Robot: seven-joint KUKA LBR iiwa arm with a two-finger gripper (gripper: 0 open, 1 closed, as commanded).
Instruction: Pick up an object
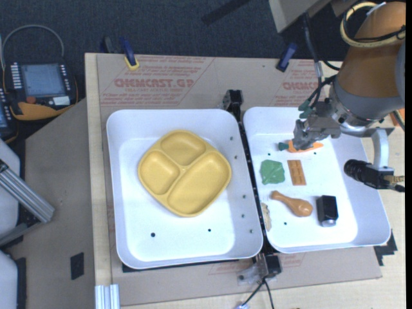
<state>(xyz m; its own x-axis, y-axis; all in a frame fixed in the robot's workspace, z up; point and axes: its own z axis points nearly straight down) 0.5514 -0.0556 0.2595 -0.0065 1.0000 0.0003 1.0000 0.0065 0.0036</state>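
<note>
Camera view showed the left bin [122, 192] holding a yellow divided plate [184, 172], the right bin [360, 227] small toys beneath the gripper [308, 140], finger state unclear.

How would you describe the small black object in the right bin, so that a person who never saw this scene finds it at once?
Start at the right white bin, the one without the yellow divided plate. Go to its near right part, beside the tan drumstick-shaped toy. The black object lies just right of that toy; it is the only dark, blocky thing there, while the neighbours are tan, green or orange-brown.
</note>
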